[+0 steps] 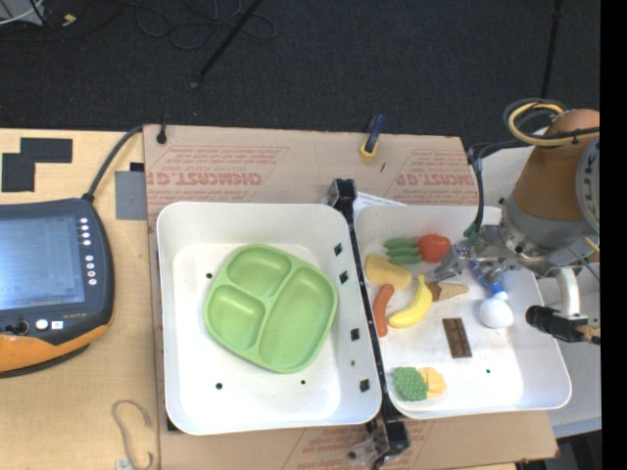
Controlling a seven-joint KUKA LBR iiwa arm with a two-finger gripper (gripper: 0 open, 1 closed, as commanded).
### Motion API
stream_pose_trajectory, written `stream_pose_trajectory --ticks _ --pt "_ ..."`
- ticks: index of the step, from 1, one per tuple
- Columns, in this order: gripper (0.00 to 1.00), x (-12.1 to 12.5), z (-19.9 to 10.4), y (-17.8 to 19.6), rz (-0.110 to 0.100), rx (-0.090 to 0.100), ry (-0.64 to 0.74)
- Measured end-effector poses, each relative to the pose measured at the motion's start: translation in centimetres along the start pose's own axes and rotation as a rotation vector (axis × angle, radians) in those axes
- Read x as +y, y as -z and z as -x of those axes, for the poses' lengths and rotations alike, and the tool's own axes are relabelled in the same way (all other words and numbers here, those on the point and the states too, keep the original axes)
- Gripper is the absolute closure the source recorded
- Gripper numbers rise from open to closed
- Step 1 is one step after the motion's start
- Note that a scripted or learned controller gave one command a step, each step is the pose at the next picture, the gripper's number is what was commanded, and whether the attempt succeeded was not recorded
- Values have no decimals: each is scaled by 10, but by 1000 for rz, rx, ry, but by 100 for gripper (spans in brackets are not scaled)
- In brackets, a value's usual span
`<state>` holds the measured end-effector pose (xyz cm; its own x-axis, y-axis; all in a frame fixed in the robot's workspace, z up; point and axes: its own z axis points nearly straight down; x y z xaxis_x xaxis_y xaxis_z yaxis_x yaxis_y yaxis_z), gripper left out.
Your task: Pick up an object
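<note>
At the near edge of the right bin (549, 380), closest to you in the camera view, sits a small green knobbly toy (411, 384) pressed against a yellow piece (434, 383), both well clear of the arm. Look up the bin and you find the rest of the play food bunched toward the divider, likely because the program drops things there: a yellow banana (412, 306) lying curved beside an orange-red carrot-like stick (383, 309), a pale yellow wedge (384, 271), a green pod (402, 250) touching a red tomato (434, 248), a flat brown bar (456, 337) and a white ball (496, 312) with a blue tip above it. The gripper (460, 270) hangs low over the middle of this cluster, just right of the banana's upper end and below the tomato; from this slant you cannot tell how it is set, and nothing is seen held in it. The banana looks the likeliest target: smooth, bright, bowed, resting flat with its near end free, so it should lift cleanly if taken across its width, though the carrot alongside could be nudged. In the left bin (186, 380) a green divided tray (271, 306) lies flat at a slight angle, out of the arm's way. Beyond the bins, a teach pendant (49, 272) rests on the bench.
</note>
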<state>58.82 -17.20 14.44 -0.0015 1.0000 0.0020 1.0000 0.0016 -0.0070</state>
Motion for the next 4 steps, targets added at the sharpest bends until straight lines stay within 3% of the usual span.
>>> stream_pose_trajectory --ticks 1,2,4 --pt "0 5 -2 -47 18 -4 -2" --pt "100 0 -1 -40 3 0 -3" --pt "100 4 -5 77 8 -2 -1"
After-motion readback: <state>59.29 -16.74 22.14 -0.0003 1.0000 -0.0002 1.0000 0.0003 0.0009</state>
